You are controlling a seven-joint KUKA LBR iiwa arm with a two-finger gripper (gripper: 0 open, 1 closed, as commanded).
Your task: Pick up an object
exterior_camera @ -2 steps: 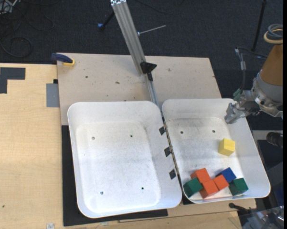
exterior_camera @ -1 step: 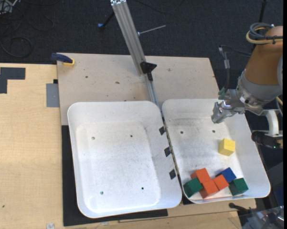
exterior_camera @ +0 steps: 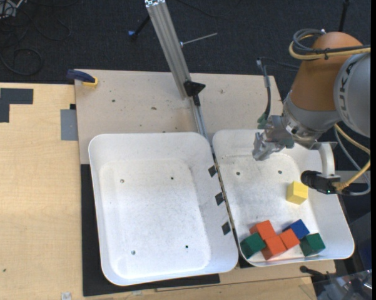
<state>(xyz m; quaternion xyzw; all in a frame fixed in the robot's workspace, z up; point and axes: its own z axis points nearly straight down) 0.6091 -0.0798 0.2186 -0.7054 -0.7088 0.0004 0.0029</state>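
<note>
**Blocks sit at the near end of the right bin, gripper above its far end**

The blocks lie in the right bin (exterior_camera: 238, 144). A yellow block (exterior_camera: 296, 192) sits alone near the bin's right wall. Closer to the camera, a tight cluster rests at the bin's near edge: two orange blocks (exterior_camera: 272, 238) touching each other in the middle, a blue block (exterior_camera: 299, 228) just behind the right-hand orange one, a green block (exterior_camera: 253, 244) at the cluster's left and another green block (exterior_camera: 312, 244) at its right.

The gripper (exterior_camera: 263, 150) hangs over the far part of the same bin, well apart from the cluster and from the yellow block. Nothing shows between its fingertips; whether they are apart or together cannot be told at this angle.

The grey arm (exterior_camera: 328, 92) with its orange band reaches in from the right. The left bin (exterior_camera: 103, 149) lies beside the right one, and a slanted aluminium rail (exterior_camera: 170, 42) rises from the bench (exterior_camera: 131, 99) behind them.
</note>
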